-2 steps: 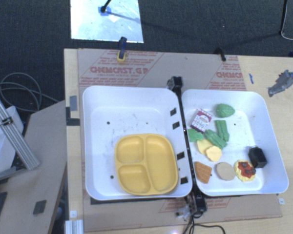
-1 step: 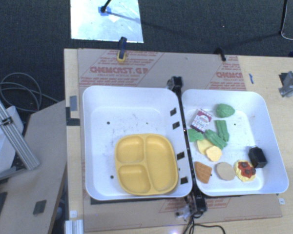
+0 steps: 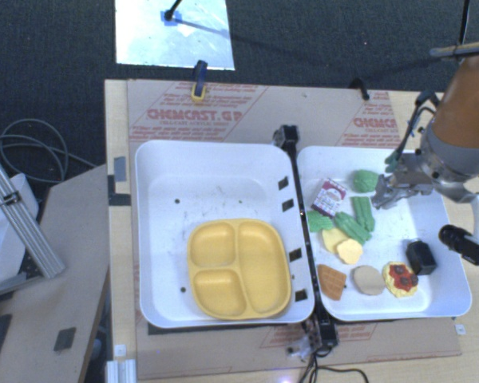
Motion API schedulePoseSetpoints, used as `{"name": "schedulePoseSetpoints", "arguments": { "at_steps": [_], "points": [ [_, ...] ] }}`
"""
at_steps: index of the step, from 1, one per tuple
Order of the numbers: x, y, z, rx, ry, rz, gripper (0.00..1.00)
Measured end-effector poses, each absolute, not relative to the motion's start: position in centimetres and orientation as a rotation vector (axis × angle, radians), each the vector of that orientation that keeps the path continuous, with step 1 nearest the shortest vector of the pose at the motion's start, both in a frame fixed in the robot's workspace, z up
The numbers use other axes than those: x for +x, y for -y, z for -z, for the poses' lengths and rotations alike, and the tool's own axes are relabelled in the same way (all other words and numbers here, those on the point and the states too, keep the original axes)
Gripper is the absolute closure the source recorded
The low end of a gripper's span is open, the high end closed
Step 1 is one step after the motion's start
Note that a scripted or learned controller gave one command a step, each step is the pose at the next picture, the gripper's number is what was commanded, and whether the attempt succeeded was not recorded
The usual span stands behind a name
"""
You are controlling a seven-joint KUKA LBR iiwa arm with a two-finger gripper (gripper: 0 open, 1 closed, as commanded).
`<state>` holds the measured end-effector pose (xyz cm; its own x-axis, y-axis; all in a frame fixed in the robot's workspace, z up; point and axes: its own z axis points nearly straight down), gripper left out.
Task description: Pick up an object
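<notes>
Nearest us in the right bin (image 3: pixel 451 298) lie a brown cracker (image 3: pixel 331 281), a tan bun (image 3: pixel 368 280), a pizza (image 3: pixel 401 278) and a black block (image 3: pixel 421 257), each slightly apart. Farther back, the yellow pieces (image 3: pixel 345 247), green beans (image 3: pixel 358 218) and packet (image 3: pixel 329 197) crowd together. The gripper (image 3: pixel 385 194) hangs just beside the beans, near a green lump (image 3: pixel 366 181) at the far side; we cannot tell whether it is apart or together. We judge the beans the likely target, so we should descend straight, centre on one bean, and avoid snagging its neighbours.
</notes>
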<state>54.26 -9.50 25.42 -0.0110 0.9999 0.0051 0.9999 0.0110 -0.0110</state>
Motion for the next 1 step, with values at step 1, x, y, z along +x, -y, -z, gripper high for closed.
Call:
{"name": "schedulePoseSetpoints", "arguments": {
  "at_steps": [1],
  "points": [
    [54.42,10.07,-26.27,-2.220,2.226,0.002,0.00]
  ]
}}
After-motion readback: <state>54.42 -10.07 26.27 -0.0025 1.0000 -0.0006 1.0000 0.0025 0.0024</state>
